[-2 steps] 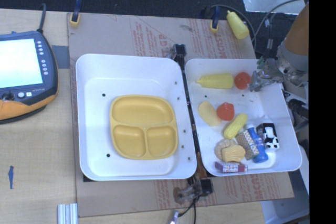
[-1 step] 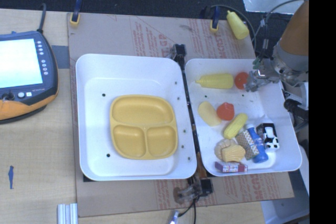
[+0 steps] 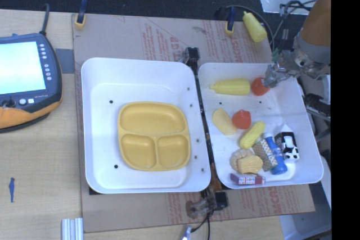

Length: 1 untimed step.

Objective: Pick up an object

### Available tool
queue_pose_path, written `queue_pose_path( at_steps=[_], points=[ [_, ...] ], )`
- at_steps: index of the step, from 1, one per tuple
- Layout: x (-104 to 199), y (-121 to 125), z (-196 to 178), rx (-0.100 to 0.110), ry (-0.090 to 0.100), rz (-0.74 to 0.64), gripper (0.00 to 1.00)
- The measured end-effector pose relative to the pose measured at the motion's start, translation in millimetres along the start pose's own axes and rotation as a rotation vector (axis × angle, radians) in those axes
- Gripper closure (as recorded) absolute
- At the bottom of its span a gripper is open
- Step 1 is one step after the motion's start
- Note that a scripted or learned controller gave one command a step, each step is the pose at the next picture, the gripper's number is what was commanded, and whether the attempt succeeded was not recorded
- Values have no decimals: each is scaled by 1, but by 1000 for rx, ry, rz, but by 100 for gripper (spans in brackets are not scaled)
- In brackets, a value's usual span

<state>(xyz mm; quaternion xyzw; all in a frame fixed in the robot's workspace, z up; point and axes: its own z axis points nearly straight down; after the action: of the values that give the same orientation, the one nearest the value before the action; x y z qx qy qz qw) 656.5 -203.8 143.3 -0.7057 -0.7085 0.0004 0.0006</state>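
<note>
The right bin point(image 3: 301, 115) holds several small items. A yellow squeeze bottle point(image 3: 230, 86) lies near its far edge, with a small red ball point(image 3: 258, 87) just to its right. My gripper point(image 3: 273, 76) hangs low over the bin's far right corner, right beside the red ball and seemingly touching its right side. Nearer the middle lie a red piece point(image 3: 242, 119), a pale yellow piece point(image 3: 224, 121) and a yellow corn cob point(image 3: 251, 134). At the front sit a cracker stack point(image 3: 247, 162), a blue bottle point(image 3: 275, 155), a black-and-white toy point(image 3: 288, 146) and a red-white tube point(image 3: 246, 179).
The left bin point(image 3: 101, 81) carries a yellow divided plate point(image 3: 153, 136). A teach pendant point(image 3: 25, 78) lies on the bench at far left. Another yellow bottle point(image 3: 254, 27) and cables rest behind the right bin. The arm's orange band point(image 3: 320, 17) is at the right edge.
</note>
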Motion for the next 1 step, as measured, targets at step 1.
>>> queue_pose_path(
  at_steps=[1],
  points=[
    [-8,0,3,-1,-1,1,100]
  ],
)
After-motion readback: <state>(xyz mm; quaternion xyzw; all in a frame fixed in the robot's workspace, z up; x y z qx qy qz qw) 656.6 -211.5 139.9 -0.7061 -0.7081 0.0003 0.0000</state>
